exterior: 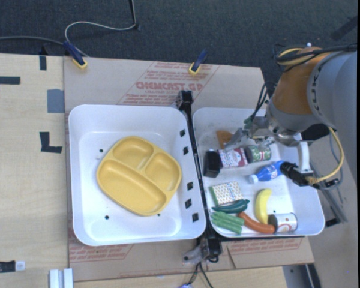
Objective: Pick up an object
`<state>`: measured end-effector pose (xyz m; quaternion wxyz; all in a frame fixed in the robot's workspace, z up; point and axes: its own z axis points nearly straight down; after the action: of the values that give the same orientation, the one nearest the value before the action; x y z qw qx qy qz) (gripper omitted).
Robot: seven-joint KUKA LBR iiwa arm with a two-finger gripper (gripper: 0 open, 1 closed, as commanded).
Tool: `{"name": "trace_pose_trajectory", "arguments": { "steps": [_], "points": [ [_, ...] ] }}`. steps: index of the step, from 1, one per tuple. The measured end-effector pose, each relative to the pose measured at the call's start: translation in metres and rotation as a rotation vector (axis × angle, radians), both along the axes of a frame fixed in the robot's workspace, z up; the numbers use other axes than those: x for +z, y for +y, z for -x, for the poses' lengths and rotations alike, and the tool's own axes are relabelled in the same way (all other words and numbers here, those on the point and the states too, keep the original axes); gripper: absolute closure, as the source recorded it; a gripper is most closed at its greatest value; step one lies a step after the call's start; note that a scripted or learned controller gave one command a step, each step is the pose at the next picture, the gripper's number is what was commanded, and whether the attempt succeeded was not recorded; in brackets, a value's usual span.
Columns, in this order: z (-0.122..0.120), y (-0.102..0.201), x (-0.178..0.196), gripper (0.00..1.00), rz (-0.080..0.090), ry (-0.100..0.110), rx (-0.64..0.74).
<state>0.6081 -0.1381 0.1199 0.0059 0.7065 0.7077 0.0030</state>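
Note:
My gripper (252, 135) hangs over the back part of the right bin (312, 212), just above a small bottle with a red and white label and a black cap (225, 159) and a green can (260, 155). A blue and white bottle (267, 173) lies to the right of them. Nearer the front are a patterned packet (226, 192), a yellow banana (262, 203), an orange carrot (255, 223), green vegetables (228, 221) and a small tin (287, 222). An orange piece (225, 138) lies just left of the gripper.
The left bin (84, 221) holds a yellow divided plate (139, 174). A black divider clamp (185, 99) sits where the two bins meet. The grey arm with its orange band (293, 87) and cables reach over the right bin's right side.

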Motion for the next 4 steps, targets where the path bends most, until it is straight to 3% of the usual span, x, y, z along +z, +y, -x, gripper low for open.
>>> {"name": "trace_pose_trajectory", "arguments": {
  "steps": [1, 2, 3, 4],
  "points": [
    [-0.042, -0.03, -0.029, 0.0, -0.008, 0.005, 0.002],
    [-0.045, -0.029, -0.016, 1.0, -0.007, -0.005, 0.002],
    [-0.043, -0.029, -0.018, 0.0, -0.008, 0.001, 0.002],
    [-0.034, -0.029, -0.027, 0.0, -0.002, -0.006, -0.001]
  ]
}}
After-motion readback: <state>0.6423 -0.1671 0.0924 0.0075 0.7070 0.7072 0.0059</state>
